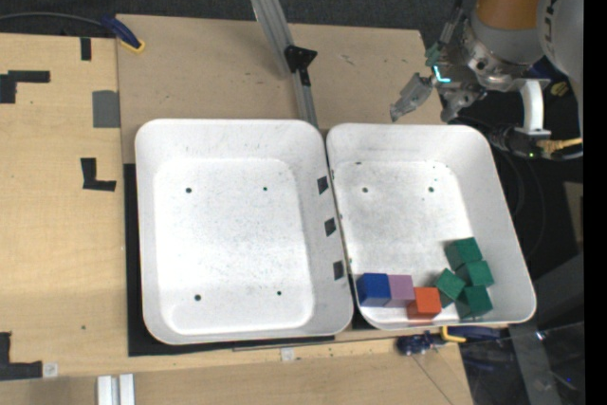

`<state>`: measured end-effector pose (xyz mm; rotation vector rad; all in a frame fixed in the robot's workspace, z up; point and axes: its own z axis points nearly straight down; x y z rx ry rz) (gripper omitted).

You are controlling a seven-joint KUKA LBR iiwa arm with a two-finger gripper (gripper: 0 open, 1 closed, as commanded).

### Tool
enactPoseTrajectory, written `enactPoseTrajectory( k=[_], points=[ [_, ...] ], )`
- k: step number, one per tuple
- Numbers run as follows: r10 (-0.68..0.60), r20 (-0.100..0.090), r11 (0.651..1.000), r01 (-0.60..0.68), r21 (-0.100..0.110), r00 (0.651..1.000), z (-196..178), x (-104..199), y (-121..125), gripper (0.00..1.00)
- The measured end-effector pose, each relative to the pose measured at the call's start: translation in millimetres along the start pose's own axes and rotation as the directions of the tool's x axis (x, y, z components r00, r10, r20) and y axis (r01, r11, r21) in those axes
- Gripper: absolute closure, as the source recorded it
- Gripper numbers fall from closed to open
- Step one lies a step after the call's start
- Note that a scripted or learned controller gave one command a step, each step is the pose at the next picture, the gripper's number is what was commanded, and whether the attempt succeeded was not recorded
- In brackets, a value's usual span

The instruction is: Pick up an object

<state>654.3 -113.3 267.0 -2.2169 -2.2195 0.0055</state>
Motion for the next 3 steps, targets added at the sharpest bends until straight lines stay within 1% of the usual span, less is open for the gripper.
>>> enactPoseTrajectory(
  k=[1,2,3],
  points=[
    [-0.001,0.002,1.0,0.001,-0.005,1.0,-3,0,1,0.0],
    [-0.001,0.001,1.0,0.001,0.0,1.0,45,9,1,0.0],
    [0.001,0.001,1.0,-0.001,0.003,1.0,107,6,-7,0.0]
  ],
)
